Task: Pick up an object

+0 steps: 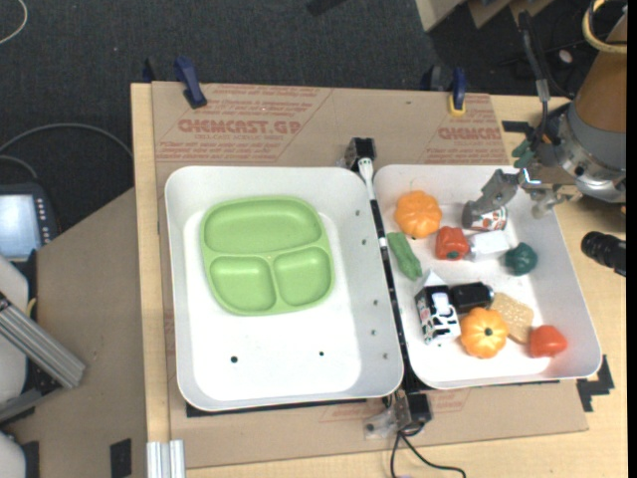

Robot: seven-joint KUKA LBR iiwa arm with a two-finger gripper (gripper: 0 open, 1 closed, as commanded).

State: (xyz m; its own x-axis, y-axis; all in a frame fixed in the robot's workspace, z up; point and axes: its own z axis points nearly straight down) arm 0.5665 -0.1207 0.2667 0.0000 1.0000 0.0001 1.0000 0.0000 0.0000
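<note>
The hand (490,205) hangs low over the far part of the right bin (582,312), its grey fingers (485,199) angled down toward a small white-and-red object (490,222) lying just under the tips. Whether the fingers are parted or closed, and whether they touch that object, cannot be told from this slant; nothing is clearly seen between them.

Just beside the white-and-red object, toward the middle of the bin, sits a red pepper-like piece (451,243), and next to that, near the bin's far left corner, an orange pumpkin (417,213). A green strip (404,254) lies along the bin's left wall. A dark green round piece (520,259) rests near the right wall. Toward the near edge lie a black-and-white patterned box (435,316), a black item (471,295), a second orange pumpkin (483,334), a tan cracker-like piece (515,311) and a red-orange piece (546,341) by the near right corner.

The left bin (289,366) holds a light green divided tray (266,254) in its far half. Both bins sit on the counter (249,122), on a brown printed sheet.
</note>
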